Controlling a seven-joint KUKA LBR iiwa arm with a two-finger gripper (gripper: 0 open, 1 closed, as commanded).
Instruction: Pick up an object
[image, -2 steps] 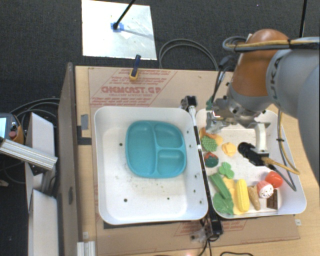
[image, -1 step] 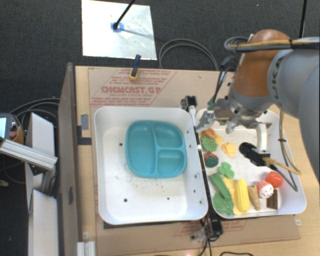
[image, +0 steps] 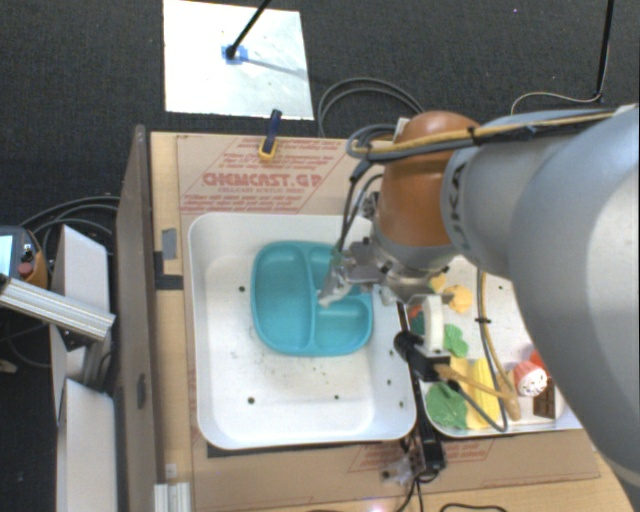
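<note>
Teal dish (image: 285, 300), split into compartments, flat on the floor of the left bin (image: 205, 330), toward the far edge and close to the right wall. Pincer (image: 333, 288) right above the dish's right half, over the ridge between two compartments, at or just off the surface; cannot judge contact from this slant. Pincer state, apart or together: cannot tell, with the wrist's bulk crowding over it. Grey arm (image: 560, 200) in from the right, across most of the right bin (image: 505, 318), orange band (image: 425, 185) above the wall shared by the two bins. Dark specks (image: 300, 375) scattered on the left bin's floor, between the dish and the front edge. In the right bin, toward the front edge: green pieces (image: 447, 405), a long yellow piece (image: 480, 380), a red-and-white toy (image: 530, 378), a brown block (image: 545, 403) nearest the front right corner. Small yellow piece (image: 458, 298) farther back, by the left wall. Cardboard sheet (image: 260, 180) with red lettering flat on the desk, under the bins and out past their far edges.
</note>
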